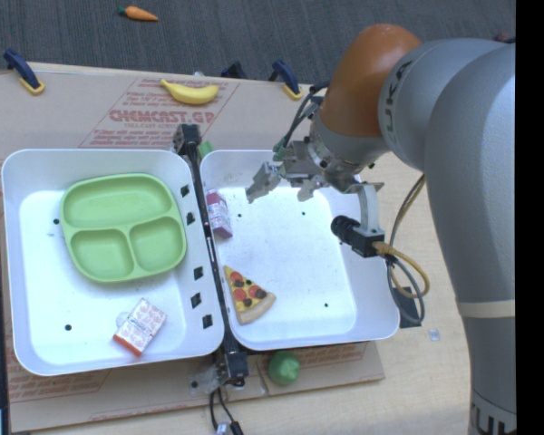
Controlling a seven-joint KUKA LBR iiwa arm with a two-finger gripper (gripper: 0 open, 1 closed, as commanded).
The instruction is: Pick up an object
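Arm's hovering over the right bin (372, 320) near its back edge; gripper (286, 179) looks open, holding nothing. Pizza slice (247, 295) sits by the front-left corner, so it needs to swing over and drop.

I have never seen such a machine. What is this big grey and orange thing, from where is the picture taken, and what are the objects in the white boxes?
The big grey and orange thing is a robot arm, reaching in from the right. Its gripper, a two-finger tool, hangs over the right bin; I see nothing between its fingers. One camera, fixed above the bench, looks down at a slant. The right bin holds a toy pizza slice and a small dark red packet. The left bin holds a green divided plate and a red and white packet. A toy banana lies on the cardboard behind the bins.
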